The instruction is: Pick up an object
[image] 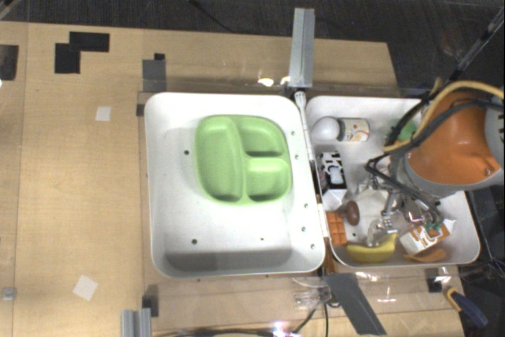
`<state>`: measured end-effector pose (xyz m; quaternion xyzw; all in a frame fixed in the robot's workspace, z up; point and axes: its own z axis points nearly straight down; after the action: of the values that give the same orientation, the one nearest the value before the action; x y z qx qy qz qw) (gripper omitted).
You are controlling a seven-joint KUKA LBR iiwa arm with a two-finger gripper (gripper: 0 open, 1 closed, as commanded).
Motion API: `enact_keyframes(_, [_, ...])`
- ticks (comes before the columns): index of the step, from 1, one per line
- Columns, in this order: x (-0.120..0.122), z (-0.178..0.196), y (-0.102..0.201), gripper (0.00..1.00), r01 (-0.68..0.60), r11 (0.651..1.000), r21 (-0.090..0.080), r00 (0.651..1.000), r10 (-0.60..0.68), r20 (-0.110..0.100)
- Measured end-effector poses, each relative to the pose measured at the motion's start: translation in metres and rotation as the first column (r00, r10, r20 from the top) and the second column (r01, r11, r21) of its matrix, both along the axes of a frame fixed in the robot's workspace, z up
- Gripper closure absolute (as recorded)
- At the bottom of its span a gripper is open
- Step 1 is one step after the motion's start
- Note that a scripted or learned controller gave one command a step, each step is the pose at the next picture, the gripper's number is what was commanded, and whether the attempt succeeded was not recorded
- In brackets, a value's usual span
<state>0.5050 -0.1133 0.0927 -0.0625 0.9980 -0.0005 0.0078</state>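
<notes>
**Objects for picking: right bin contents**

The right bin holds the loose items. A yellow banana lies flat at the bin's 6 o'clock edge, curved. At 11 o'clock, a white bottle lies on its side. At 9 o'clock sits a black-and-white packet; below it a brown rounded item and an orange-brown block. At 5 o'clock lies a small white carton, tilted. The left bin holds a green divided tray, centred.
</notes>
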Motion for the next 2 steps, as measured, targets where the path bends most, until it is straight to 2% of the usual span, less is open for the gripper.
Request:
enact_keyframes(1, [0.082, -0.002, 0.003, 0.0, 0.163, 0.987, 0.002, 0.987, -0.163, 0.001])
enact_keyframes(2, [0.128, -0.004, -0.036, 0.0, 0.191, 0.982, 0.003, 0.981, -0.191, -0.03])
